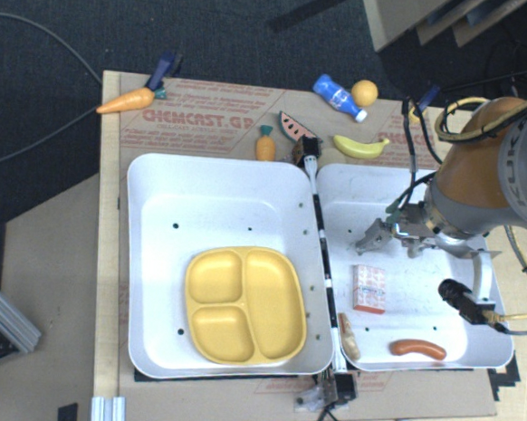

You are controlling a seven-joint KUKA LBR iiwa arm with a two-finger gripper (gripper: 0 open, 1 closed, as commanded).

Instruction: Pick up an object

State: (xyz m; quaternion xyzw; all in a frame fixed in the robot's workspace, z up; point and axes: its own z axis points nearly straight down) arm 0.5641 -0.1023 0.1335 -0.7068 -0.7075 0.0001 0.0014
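Note:
The right bin (469, 362) holds a small pink and white box (369, 288) near its middle. A red-brown sausage (419, 349) lies by its front edge, and a brown oblong piece (348, 337) rests against its left wall. My gripper (390, 244) hangs over the back of this bin, just above and behind the box. Its fingers are spread and open with nothing between them. The arm comes in from the right.
A yellow divided plate (243, 302) fills the front of the left bin (155, 206). Behind the bins lie a carrot (127, 102), a watermelon slice (290, 125), a banana (359, 147), a blue bottle (338, 96) and a yellow-orange ball (364, 92).

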